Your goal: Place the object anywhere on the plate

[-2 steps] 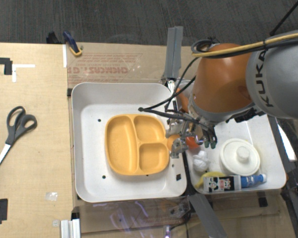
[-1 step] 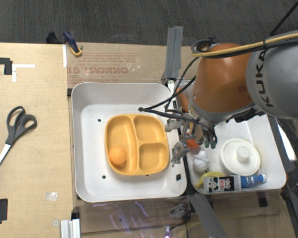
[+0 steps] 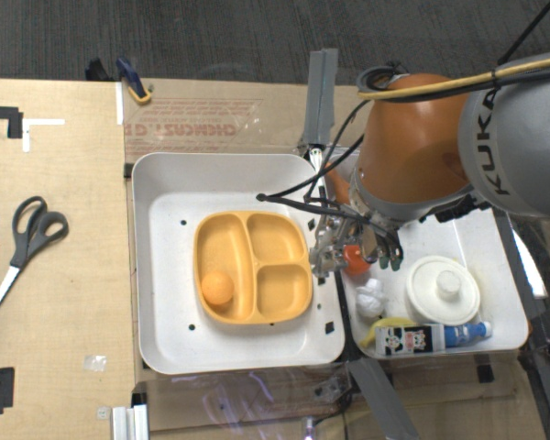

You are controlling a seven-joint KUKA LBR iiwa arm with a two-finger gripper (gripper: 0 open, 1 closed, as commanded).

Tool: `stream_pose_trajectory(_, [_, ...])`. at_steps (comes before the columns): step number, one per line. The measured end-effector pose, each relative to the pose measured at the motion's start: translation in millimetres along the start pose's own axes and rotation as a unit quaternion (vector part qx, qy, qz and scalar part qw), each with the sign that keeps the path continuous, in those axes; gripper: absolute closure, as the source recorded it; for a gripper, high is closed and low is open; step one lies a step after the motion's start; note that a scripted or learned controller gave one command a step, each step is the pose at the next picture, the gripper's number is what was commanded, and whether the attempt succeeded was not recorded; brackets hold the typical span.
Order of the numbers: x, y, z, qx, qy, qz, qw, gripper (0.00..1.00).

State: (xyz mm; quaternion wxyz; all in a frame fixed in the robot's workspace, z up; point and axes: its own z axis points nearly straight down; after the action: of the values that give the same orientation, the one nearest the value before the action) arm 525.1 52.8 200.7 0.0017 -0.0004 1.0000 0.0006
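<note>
A yellow plate [image 3: 298, 232] with three compartments lies in the left bin [image 3: 160, 273]. An orange ball [image 3: 218, 287] rests in the plate's long left compartment. My gripper [image 3: 356, 244] hangs over the left edge of the right bin [image 3: 504, 324], just right of the wall between the bins and beside the plate's right rim. A small red-orange object [image 3: 356, 258] shows directly under the gripper; I cannot tell whether it is held or lying in the bin. The grey and orange wrist hides much of the right bin's far half.
The right bin also holds a white lidded pot [image 3: 443, 289], a crumpled white lump [image 3: 370, 297] and a lying bottle with a blue end [image 3: 431, 337]. Scissors [image 3: 27, 232] lie on the wooden bench at the left. Cables run from the wrist across the bins' divider.
</note>
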Motion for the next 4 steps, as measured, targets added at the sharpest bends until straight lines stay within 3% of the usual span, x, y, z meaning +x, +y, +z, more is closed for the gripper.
stream_pose_trajectory(1, [0,0,0,0.000,0.000,0.000,1.0000,0.00])
stream_pose_trajectory(2, [-1,0,-9,0.000,-0.002,0.001,1.0000,1.00])
stream_pose_trajectory(3, [-1,0,-9,0.000,-0.001,0.001,1.0000,0.00])
stream_pose_trajectory(4, [-3,0,-18,-0.001,-0.003,0.001,1.0000,1.00])
